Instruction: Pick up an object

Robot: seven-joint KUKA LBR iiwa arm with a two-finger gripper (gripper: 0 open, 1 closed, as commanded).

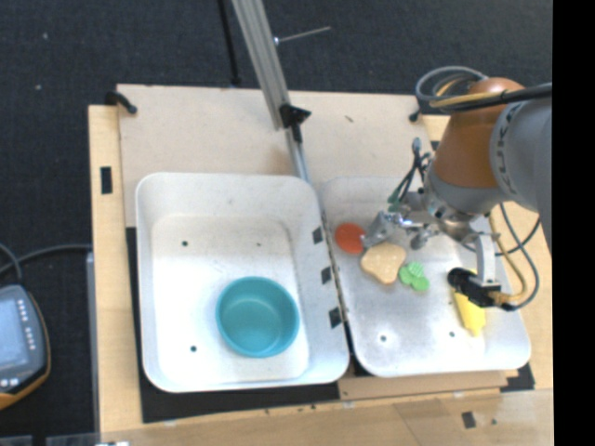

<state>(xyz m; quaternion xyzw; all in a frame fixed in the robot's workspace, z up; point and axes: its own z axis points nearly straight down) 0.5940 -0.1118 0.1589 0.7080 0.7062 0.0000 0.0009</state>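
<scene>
Hovering low in the right bin (502,351): gripper (401,234) sits just above the upper edge of the tan slice (384,265). Fingers (381,223) look spread, one to each side, nothing between them. So the step in hand is approach and align; no pick made yet.

Candidates, all in the upper-left part of the right bin:
- tan slice, right under the gripper
- red disc (350,239), just beside the slice on the side toward the left bin (158,203)
- green lump (414,277), touching or nearly touching the slice's right side, can't tell which

Left bin has a teal bowl (258,316), well apart from the gripper. Not a likely target from this pose.

My read: the tan slice is the target. Next move calls for a straight drop so the fingers straddle the slice, then a close.

Risks as I see them:
- Slice looks flat and wide, so the finger span may not clear it unless the gripper is turned to take the narrow side.
- Green lump is tight against it, so a finger could land on it or shove it.
- Red disc is near enough to get nudged too.
- Closing too high just pinches air.

After the close, lift and check that something actually hangs between the fingers before calling it a pick.
</scene>
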